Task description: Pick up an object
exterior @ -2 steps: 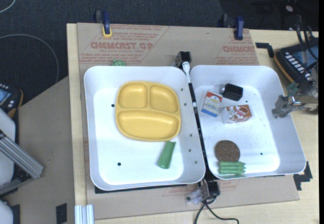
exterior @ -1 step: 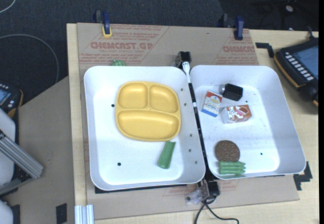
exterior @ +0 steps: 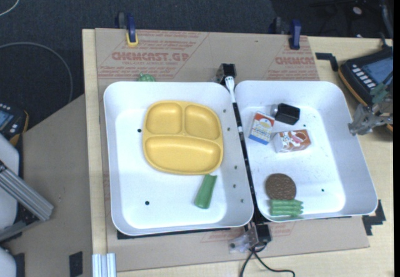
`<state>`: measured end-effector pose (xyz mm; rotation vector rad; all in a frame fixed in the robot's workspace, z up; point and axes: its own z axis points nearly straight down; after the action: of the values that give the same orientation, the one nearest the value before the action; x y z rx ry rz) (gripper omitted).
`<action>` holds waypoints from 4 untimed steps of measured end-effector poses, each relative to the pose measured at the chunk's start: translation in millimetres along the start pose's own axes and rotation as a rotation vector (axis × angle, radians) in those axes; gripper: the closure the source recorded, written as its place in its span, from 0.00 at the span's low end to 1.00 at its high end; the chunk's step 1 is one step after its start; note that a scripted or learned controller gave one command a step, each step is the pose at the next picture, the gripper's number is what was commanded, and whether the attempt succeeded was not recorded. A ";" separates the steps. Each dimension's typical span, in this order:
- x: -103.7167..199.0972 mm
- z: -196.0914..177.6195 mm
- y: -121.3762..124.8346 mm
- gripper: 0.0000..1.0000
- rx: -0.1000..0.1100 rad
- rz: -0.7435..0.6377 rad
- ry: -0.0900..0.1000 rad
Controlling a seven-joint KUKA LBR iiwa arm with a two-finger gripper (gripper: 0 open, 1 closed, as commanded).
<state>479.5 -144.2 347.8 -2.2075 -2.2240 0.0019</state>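
Fingers (exterior: 366,122), state impossible to tell, sit beside the right bin's (exterior: 331,157) right rim; centre them above the black block (exterior: 287,113) before descending.

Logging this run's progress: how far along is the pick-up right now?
Nothing looks done: the yellow tray and green stick lie in the left bin; the black block, two packets, brown disc and green beans lie in the right bin. Nothing is in hand. The whole pick is left.
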 end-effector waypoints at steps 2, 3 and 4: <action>142.1 12.6 1.7 1.00 -0.013 0.001 -0.004; 190.3 -10.7 1.6 1.00 -0.012 0.001 -0.003; 210.5 -28.6 1.5 1.00 -0.011 0.004 -0.004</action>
<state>479.7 66.2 377.4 -2.2192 -2.2271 -0.0059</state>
